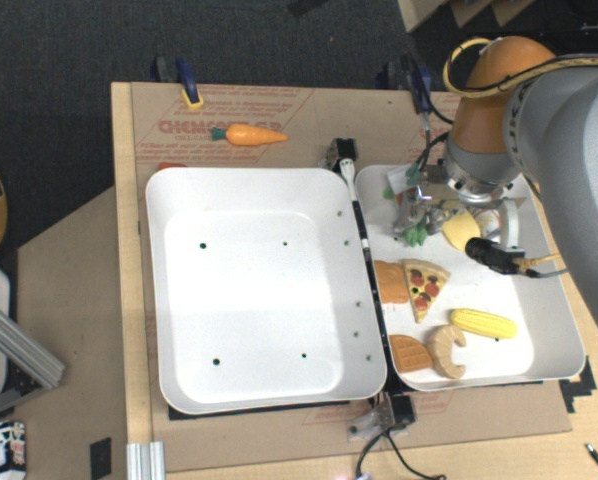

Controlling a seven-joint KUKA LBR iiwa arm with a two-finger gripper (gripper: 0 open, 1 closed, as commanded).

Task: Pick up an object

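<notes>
My gripper (417, 206) hangs low over the far left part of the right bin (564, 353), with the arm coming in from the right. Just below it lies a small green thing (414, 235), too close for me to tell whether they touch. A pale yellow piece (460, 230) lies right beside the gripper. Nearer the front are a pizza slice (425, 286), a brown bread piece (389, 281), a yellow corn cob (482, 322), a brown toast slice (410, 352) and a beige croissant-like piece (447, 352).
The left bin (161, 268) stands next to the right one, their rims meeting in the middle. An orange carrot (253, 135) lies on the cardboard behind the left bin. Blue clamps (190, 84) hold the board's far edge.
</notes>
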